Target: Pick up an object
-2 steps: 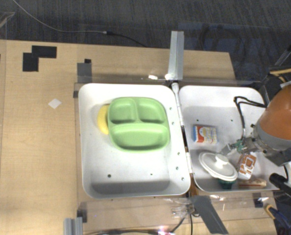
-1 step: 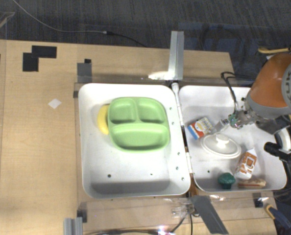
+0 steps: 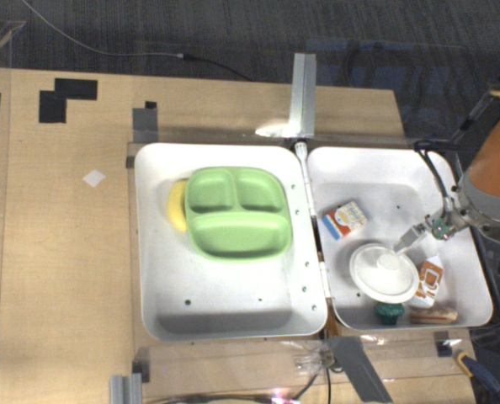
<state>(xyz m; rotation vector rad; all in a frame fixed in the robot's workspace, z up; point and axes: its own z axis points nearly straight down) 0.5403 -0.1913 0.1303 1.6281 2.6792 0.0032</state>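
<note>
My gripper [image 3: 412,237] hangs low in the right bin [image 3: 376,171], coming in from the right edge. Its tip is just above and to the right of a white round bowl [image 3: 384,272]. A small white, orange and blue carton [image 3: 345,219] lies to the left of the gripper. An orange and white packet [image 3: 431,279] sits right of the bowl. Along the bin's front edge lie a dark teal object [image 3: 390,312] and a brown stick-like item [image 3: 433,315]. I see nothing held in the gripper.
The left bin [image 3: 225,305] holds a green divided plate [image 3: 236,211] with a yellow object [image 3: 176,206] poking out from under its left side. A metal post [image 3: 304,95] stands behind the bins' shared wall. Black cable loops near the arm at the right.
</note>
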